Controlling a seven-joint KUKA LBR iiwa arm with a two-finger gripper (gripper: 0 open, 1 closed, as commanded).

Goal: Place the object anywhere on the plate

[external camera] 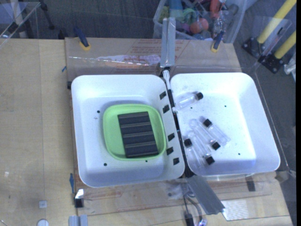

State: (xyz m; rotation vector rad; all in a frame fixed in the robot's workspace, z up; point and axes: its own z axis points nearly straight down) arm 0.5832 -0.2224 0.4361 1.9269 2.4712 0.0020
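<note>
The vials [203, 136] lie in the right bin [244, 102], at 3 o'clock from the plate [109, 140]. Clear and round, they could slip or roll. End effector state: cannot tell.

pale wood bench [28, 126]; clear tub of colourful toys [202, 8] behind; dark grey floor [117, 4].

1. Two bins sit side by side on the bench [28, 126]: left bin [84, 126] and right bin [254, 107], touching along their inner rims.
2. A plate [109, 126] lies in the left bin, with a ribbed block [137, 134] on it.
3. One vial [188, 99] lies in the rear of the right bin, and a vial cluster [204, 138] lies nearer the front.
4. A crate [197, 8] stands behind both bins.
</note>
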